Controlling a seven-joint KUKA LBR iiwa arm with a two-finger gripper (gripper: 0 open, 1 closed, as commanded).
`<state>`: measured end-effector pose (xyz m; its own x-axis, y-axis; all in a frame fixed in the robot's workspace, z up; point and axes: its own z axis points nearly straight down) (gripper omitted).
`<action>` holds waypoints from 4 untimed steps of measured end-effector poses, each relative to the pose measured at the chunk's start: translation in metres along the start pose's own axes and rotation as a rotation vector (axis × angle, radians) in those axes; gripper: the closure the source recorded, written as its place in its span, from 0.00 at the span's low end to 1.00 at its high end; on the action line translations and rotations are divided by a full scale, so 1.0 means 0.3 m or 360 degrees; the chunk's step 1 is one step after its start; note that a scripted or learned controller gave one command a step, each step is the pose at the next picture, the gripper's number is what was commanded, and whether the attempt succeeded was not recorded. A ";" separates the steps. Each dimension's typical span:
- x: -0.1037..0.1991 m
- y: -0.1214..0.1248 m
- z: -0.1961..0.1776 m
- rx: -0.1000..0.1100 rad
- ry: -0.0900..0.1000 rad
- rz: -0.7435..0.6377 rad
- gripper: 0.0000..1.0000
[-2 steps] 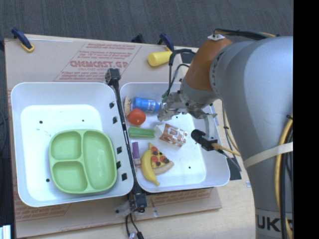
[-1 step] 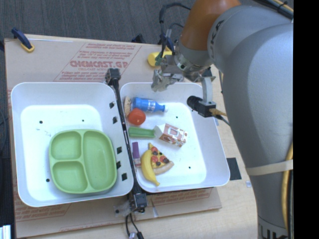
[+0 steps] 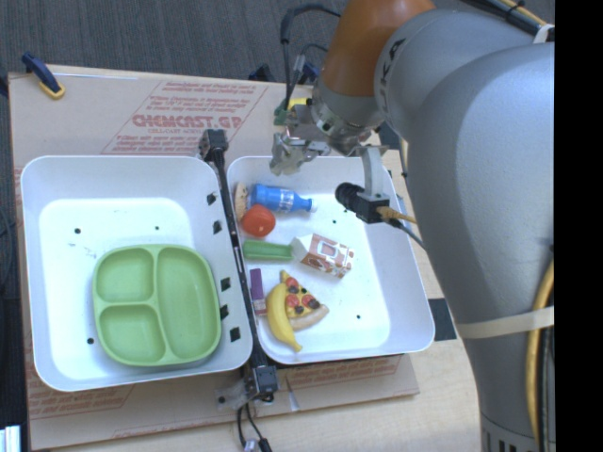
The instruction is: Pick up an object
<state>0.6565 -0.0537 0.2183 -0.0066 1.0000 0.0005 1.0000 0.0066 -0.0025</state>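
While the grey arm leans in over the right bin (image 3: 405,295), its hand (image 3: 287,155) hangs above that bin's far rim, and from this angle I cannot tell whether it is released or clenched; nothing shows in its grasp. Nearest to it lies the blue bottle (image 3: 281,199), just below the hand towards the front of the worktop, on its side, long axis running across the bin from left to right; that crosswise lie is what a descent would have to suit, I'd judge. Just beyond the bottle from the hand sits a red ball (image 3: 258,220), then a green stick (image 3: 268,250) and a small carton (image 3: 326,255); farthest from the hand, by the near rim, are a banana (image 3: 280,318) and a pizza slice (image 3: 303,303) touching each other. Well off to the hand's side, the left bin (image 3: 47,215) holds a green divided plate (image 3: 155,302).
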 end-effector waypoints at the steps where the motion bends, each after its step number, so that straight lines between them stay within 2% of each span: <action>1: -0.044 -0.308 0.091 0.0003 -0.0001 0.0001 1.00; 2: -0.044 -0.308 0.090 0.0002 -0.0001 0.0001 0.00; 3: -0.150 -0.063 0.427 0.0007 0.0000 0.0003 0.00; 4: -0.148 -0.058 0.388 0.0001 0.0000 -0.0005 1.00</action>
